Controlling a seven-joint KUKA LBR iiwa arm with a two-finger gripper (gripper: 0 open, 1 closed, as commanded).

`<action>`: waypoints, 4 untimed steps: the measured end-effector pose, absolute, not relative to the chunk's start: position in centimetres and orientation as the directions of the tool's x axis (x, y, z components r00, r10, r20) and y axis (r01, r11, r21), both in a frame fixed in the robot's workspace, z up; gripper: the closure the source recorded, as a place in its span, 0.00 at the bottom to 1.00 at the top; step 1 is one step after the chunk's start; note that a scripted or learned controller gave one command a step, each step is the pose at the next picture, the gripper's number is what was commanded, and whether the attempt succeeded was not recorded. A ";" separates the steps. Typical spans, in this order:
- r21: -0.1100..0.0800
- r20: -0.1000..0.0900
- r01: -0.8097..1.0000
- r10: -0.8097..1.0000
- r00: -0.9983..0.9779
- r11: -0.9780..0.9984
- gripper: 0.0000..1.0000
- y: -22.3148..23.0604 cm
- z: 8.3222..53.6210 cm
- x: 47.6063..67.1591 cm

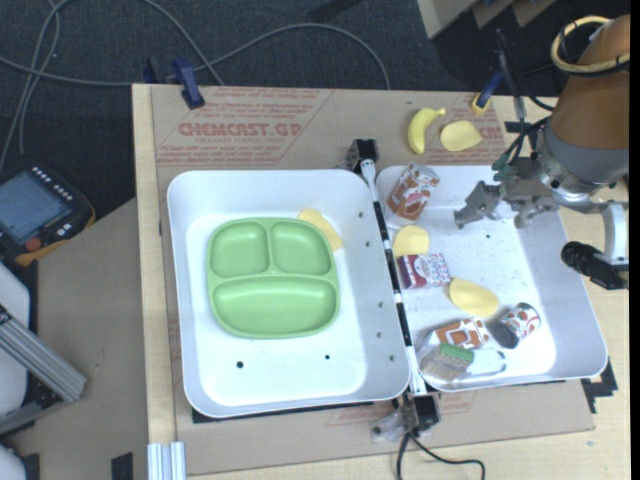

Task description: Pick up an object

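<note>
Nearest you, a wrapped packet (452, 360) lies at the right bin's (560, 298) front edge. Your gripper (492, 206) hovers with fingers apart, holding nothing, just right of the brown cup (412, 190).

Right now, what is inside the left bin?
The left bin holds a green divided tray and a yellow piece resting against the tray's upper right corner. Whatever lies beneath the tray is covered.
</note>
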State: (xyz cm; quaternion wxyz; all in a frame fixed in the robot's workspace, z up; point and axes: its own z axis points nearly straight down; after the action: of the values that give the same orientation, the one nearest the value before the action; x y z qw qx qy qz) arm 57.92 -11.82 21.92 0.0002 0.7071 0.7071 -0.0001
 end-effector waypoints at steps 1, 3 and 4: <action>-0.001 0.000 1.000 1.000 0.000 0.000 0.00 -13.7 12.4 62.3; -0.001 0.000 1.000 1.000 0.001 -0.001 0.00 -14.8 8.5 59.9; -0.002 0.000 1.000 1.000 0.002 -0.002 0.00 -18.3 11.5 53.8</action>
State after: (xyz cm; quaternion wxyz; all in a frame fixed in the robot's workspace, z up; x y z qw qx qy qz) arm 53.84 -18.33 11.51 -0.0007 0.7077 0.7065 -0.0005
